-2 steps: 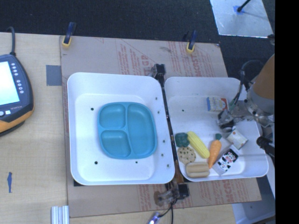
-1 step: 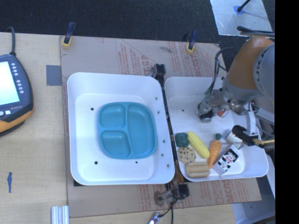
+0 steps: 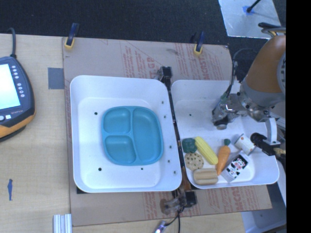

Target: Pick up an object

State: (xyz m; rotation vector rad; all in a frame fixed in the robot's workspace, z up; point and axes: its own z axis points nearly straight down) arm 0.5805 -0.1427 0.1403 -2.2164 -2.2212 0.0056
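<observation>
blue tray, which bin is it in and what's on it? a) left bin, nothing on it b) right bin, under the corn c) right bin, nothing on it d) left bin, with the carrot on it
a: the blue tray lies in the left bin with its compartments bare, while the corn and carrot lie in the right bin.

Left bin: held a divided plate at its centre. Right bin: stood just beside it, toys clustered at its near edge. Corn lay left of the carrot; cookie sat near of the corn; bread roll nearest; carton right of the carrot. Gripper hung above the bin's middle, far of the toys. Tablet lay on the bench, far left.
</observation>
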